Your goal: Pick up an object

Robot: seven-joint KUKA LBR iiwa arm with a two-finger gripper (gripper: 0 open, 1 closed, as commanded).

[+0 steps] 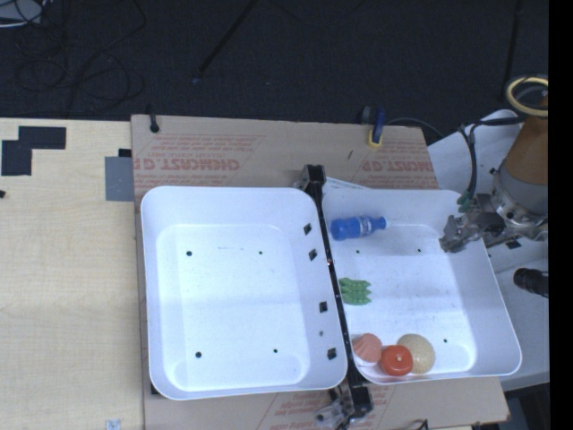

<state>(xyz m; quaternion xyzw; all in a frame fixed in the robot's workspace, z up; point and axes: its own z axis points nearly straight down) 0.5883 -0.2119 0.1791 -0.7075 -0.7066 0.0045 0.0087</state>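
A: Where does the arm stand?

B: The grey two-finger gripper hangs at the right rim of the right-hand shallow white plastic bin, which I'll use as the landmark. It touches none of the objects inside.

A: What is there to pick?

B: A blue plastic bottle with a white cap lies on its side at the bin's far left corner. A small green ridged toy sits against the bin's left wall, about midway along it. In the near left corner three things crowd together: a pinkish round piece, a red round ball and a pale tan ball, each touching the next.

A: Which would you go for?

B: I judge the bottle the best choice. It lies apart from everything else, so the fingers can straddle its body across the narrow width. Come down above its middle, not the cap end, or it may roll away. The cluster risks a pinch on two things at once.

A: And the pincer itself?

B: It carries nothing. How wide it stands, I cannot tell; it is too small and dark there.
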